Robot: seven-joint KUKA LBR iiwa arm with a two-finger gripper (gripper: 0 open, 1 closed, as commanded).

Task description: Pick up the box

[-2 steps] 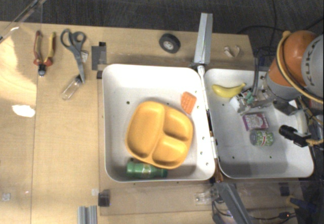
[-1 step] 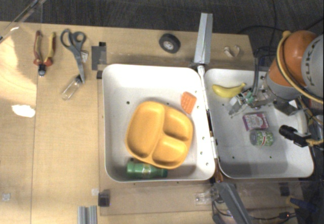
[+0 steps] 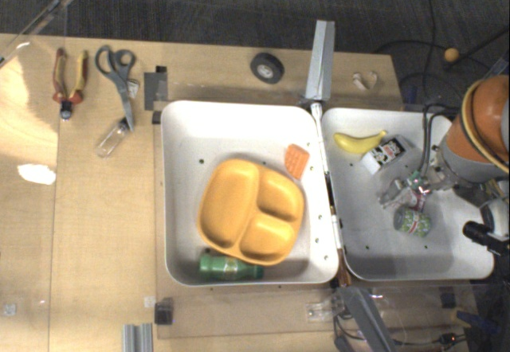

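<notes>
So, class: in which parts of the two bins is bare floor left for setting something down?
Left bin: bare strip left of the yellow tray. Right bin: bare floor below the banana, left of the gripper. Crowded around the box.

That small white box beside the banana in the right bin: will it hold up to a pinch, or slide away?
The small white box with dark printing looks like thin card, so probably light and somewhat crushable. It lies tilted against the yellow banana on the smooth white right bin, so a push would likely skid or pivot it.
</notes>
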